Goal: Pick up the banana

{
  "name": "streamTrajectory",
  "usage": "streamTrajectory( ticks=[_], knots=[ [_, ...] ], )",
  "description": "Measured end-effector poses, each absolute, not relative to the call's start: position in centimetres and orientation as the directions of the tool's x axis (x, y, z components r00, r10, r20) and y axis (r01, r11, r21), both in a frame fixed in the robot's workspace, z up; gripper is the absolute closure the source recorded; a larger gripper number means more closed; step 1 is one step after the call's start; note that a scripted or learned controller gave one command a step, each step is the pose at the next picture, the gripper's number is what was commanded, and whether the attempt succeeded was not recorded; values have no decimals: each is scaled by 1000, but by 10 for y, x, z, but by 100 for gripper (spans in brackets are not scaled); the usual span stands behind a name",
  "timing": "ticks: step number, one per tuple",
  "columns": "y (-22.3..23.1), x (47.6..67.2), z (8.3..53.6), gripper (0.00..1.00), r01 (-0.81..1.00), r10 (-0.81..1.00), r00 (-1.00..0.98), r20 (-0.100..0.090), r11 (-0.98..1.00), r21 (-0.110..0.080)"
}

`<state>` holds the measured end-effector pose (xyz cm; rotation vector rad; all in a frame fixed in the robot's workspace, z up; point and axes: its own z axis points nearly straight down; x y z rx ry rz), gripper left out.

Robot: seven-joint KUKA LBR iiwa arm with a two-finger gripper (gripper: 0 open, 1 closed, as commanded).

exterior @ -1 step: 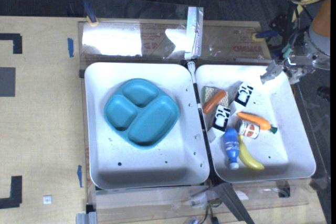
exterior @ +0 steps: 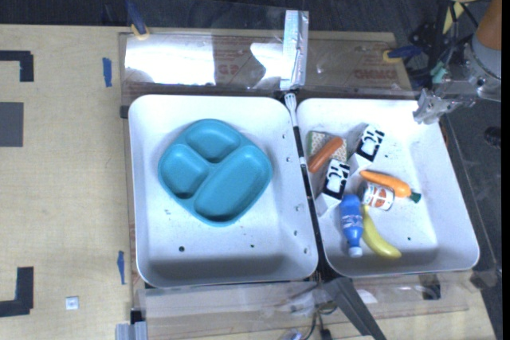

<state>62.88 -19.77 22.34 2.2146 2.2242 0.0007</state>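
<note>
So the banana (exterior: 380, 239) is sitting in the right bin (exterior: 454, 195), down near the front edge, lying at a slant. Its upper end is right up against a blue bottle (exterior: 351, 225) with a white cap, which lies just to its left. Just above those two there's a small can (exterior: 378, 197) with a red and white label, and an orange carrot (exterior: 388, 184) with a green tip lying across the top of it. Further back in the same bin there's a hot dog (exterior: 326, 154) in its bun plus two black and white patterned blocks (exterior: 337, 177), one beside the hot dog and one (exterior: 370, 142) behind it.

The left bin (exterior: 151, 243) has a blue divided plate (exterior: 214, 170) in it, three compartments, roughly centered.

The gripper (exterior: 426, 109) is up at the back right corner of the right bin, over the rim, well apart from the banana. Can't tell whether it's released or clenched from this angle, it's too small and blurry. Nothing visible in it
</note>
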Motion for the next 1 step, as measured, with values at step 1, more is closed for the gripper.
streamTrajectory(
  ticks=[1],
  knots=[
    [-118, 589, 274, 100, 910, 910, 415, 0, -415, -4]
  ],
)
